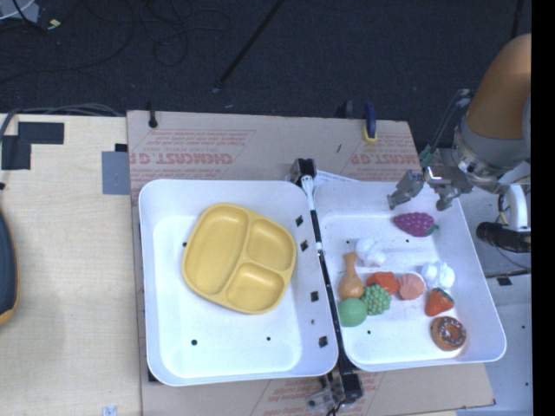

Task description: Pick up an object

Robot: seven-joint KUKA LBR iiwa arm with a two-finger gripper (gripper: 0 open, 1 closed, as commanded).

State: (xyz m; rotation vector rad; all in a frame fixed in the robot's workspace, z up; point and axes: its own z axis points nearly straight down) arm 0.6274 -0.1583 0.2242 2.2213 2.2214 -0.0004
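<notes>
Gripper (424,194) poised with jaws apart above purple grape bunch (414,224), near far edge of right bin (486,319)

Bare white floor around the knobbly, dark-purple bunch; other toy foods (395,289) crowded nearer the front; yellow divided plate (238,256) alone in left bin (165,319). "CHEMCAST" legible, upside down, on cardboard (195,156) beneath

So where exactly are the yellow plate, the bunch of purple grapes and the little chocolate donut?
yellow plate (238,256): camera view, on the ridge where its compartments meet.
purple grapes (414,224): camera view, middle of the bunch, just below the gripper.
chocolate donut (448,333): camera view, on its ring, near the right bin's lower right corner.
</notes>
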